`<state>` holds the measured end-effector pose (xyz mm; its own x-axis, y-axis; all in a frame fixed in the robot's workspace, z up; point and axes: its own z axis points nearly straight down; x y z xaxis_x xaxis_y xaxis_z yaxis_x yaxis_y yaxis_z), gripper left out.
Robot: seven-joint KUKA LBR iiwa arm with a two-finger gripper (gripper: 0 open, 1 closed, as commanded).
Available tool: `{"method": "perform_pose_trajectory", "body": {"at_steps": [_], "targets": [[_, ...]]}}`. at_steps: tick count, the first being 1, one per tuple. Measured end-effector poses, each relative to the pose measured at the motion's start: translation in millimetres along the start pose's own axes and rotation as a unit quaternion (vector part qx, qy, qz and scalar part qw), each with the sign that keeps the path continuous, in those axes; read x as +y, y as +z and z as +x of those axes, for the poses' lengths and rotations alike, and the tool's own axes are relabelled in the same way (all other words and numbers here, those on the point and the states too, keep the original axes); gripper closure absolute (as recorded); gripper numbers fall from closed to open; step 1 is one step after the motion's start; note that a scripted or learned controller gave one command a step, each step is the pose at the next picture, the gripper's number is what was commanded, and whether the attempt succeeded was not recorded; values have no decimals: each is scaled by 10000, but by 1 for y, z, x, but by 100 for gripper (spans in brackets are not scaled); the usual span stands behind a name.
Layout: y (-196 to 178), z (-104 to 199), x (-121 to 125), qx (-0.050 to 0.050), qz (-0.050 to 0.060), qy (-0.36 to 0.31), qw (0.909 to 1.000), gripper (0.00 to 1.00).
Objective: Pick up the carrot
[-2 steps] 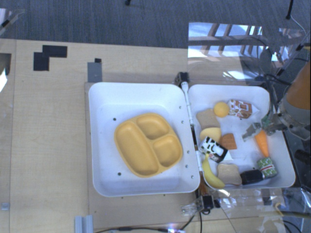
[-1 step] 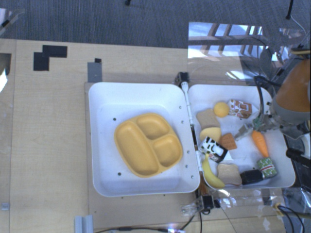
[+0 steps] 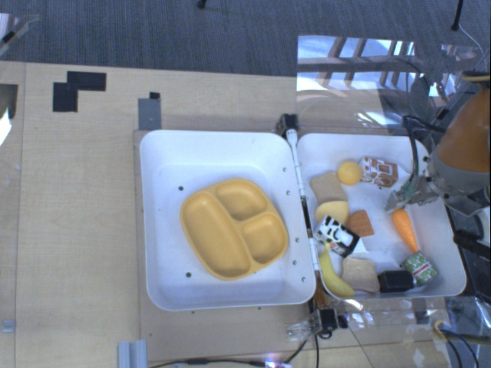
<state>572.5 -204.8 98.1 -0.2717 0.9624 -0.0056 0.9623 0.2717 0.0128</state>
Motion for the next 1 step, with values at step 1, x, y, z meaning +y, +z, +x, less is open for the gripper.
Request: {"method": "perform_pose_trajectory", "body": {"at_steps": [1], "targets": [[-105, 62, -3, 9, 21, 918, 9958, 100]]}}
